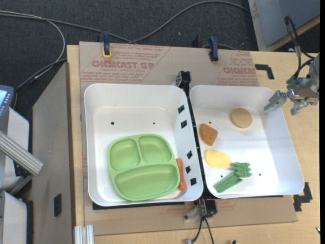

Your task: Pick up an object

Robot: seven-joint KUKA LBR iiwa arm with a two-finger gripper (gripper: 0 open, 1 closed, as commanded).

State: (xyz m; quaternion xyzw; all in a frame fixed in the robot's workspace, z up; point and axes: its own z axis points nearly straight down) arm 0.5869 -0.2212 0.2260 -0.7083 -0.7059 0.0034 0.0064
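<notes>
Items for picking: noting four loose pieces lying in the right bin (292, 156), none gripped. Recording a round tan piece (241, 118) sitting toward the far side of that bin, near its middle. Finding an orange-brown wedge (207, 134) lying left of it, close to the bin's left wall. Logging a yellow piece (218, 159) resting nearer the camera, just beside the wedge. Marking a green toy vegetable (233, 177) lying at the near side, just beside the yellow piece.

Observing the gripper (280, 109) hovering over the far right corner of the right bin, well apart from every piece except the tan one, which is sitting near it to the left. Reading the fingers (274, 100) as standing apart, with nothing showing between them.

Moving outward: noting a green divided plate (144, 165) sitting in the near half of the left bin (101, 105), with an orange carrot-like piece (181, 174) lying against the plate's right edge. Seeing both bins touching side by side on a brown cardboard sheet (152, 60). Recording a yellow clamp (106, 49) and a blue clamp (213, 51) gripping the sheet's far edge. Noting cables (45, 22) trailing across the dark floor beyond.
</notes>
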